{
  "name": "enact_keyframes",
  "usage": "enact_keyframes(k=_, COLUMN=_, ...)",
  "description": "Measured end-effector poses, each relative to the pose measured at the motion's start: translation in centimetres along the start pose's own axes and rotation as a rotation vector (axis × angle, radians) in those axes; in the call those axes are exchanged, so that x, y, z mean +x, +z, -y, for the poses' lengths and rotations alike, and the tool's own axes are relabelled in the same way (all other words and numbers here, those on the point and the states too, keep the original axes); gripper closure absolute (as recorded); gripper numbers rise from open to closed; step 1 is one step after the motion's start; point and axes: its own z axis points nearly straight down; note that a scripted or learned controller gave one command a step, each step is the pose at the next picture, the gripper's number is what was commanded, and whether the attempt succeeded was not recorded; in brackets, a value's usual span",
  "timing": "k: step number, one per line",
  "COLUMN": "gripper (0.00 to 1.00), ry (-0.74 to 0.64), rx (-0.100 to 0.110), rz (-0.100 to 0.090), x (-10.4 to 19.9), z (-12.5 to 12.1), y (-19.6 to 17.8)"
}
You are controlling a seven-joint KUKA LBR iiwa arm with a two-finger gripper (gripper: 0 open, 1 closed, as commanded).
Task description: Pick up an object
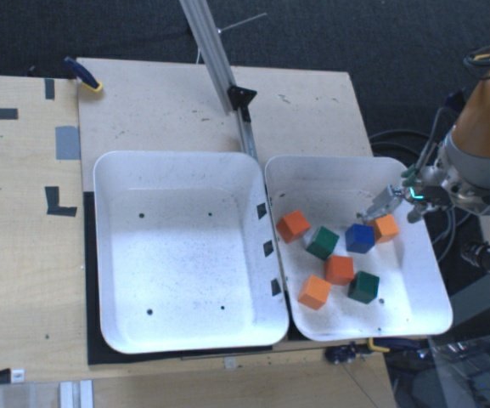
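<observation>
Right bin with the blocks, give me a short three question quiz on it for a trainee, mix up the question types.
1. True or false: the right bin holds two blue blocks.
2. How many orange blocks lie in that bin? A) two B) four C) six
3. Fill in: the gripper hovers nearest the orange block and the ____ block touching it.

Key: 1 false, one blue block. 2 B. 3 blue.
</observation>
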Motion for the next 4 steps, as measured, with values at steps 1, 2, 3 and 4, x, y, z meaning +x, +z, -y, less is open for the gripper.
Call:
enact_keyframes(k=1, gripper=0.00, ry=-0.001, rx=-0.003, rz=0.001, x=0.0, z=-0.1, y=-0.2)
enact_keyframes(k=2, gripper=0.00, ry=-0.001, rx=0.002, rz=0.001, x=0.8, z=-0.7, y=5.3)
enact_keyframes(k=3, gripper=0.00, ry=0.000, rx=0.002, rz=0.001, x=0.8, z=0.0, y=9.9)
enact_keyframes(k=4, gripper=0.00, ry=-0.001, rx=-0.014, rz=0.004, x=0.7, z=-0.3, y=13.3)
